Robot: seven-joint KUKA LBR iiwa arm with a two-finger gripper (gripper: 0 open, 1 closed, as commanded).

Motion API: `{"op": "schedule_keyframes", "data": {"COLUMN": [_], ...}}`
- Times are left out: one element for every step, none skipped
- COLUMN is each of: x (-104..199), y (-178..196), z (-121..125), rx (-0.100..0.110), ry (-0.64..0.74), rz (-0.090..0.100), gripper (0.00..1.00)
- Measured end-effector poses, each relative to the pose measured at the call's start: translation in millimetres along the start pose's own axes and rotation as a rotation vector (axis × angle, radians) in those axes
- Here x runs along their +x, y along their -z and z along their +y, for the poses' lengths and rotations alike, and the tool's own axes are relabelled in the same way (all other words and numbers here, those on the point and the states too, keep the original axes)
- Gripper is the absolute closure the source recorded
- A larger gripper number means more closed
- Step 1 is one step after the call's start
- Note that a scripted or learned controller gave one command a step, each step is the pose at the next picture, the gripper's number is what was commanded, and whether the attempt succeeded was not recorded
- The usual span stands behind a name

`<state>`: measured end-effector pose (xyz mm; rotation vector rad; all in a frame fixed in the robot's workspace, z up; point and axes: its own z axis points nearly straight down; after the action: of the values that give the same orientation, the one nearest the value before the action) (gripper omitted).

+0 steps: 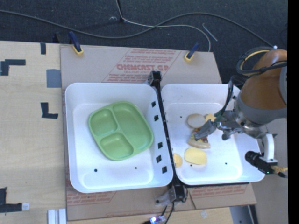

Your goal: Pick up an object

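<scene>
The right bin [233, 171] holds several small food-like pieces. A tan round piece [195, 121] lies near the middle, with a small yellow piece [210, 117] just right of it. Below them a brown piece [202, 133] rests on a beige slice [200, 143]. A pale yellow lump [195, 157] and a small yellow bit [177, 160] lie near the front. My gripper [216, 128] reaches in from the right, low over the bin and right beside the brown piece. The arm's grey and orange body hides the bin's right side.
The left bin [74, 171] holds a green three-compartment plate [120, 129], turned at an angle. A black divider with clips [161, 125] runs between the bins. Cardboard lies under both, held by two blue-and-yellow clamps [74, 45] at the back. Cables cross the dark floor behind.
</scene>
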<state>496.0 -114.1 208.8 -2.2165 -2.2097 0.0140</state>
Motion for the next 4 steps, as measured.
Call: {"op": "schedule_keyframes", "data": {"x": [0,10,14,14], "y": [6,-52,-116,-124], "z": [3,4,4,4], "rx": [-0.013,-0.009,-0.007,-0.013], "ry": [0.004,0.004,0.004,0.003], "rz": [-0.002,-0.001,0.0,-0.002], "gripper": [0.0,0.0,0.0,0.0]}}
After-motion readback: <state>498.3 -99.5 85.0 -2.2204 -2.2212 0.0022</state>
